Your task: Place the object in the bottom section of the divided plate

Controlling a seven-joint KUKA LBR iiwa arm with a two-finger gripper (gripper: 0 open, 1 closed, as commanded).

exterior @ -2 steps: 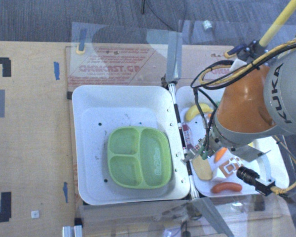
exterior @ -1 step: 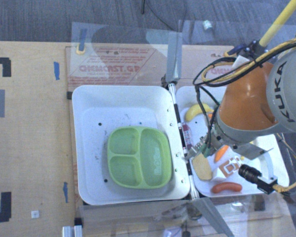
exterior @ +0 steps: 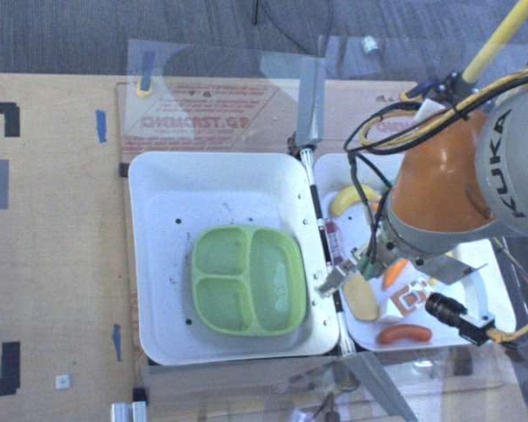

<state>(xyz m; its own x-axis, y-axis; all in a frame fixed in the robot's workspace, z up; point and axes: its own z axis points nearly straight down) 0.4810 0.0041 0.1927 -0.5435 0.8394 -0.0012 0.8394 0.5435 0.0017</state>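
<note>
A green divided plate lies in the left white bin, with two small sections on its left and one large section on its right. In the right bin, at its left wall, lies a tan potato-shaped object. My gripper hangs low just above and left of that object, over the wall between the two bins. The arm's orange band hides much of the right bin.
The right bin also holds a yellow banana at the back, an orange carrot, a white and orange block and a red sausage at the front. Yellow and black cables loop above the arm.
</note>
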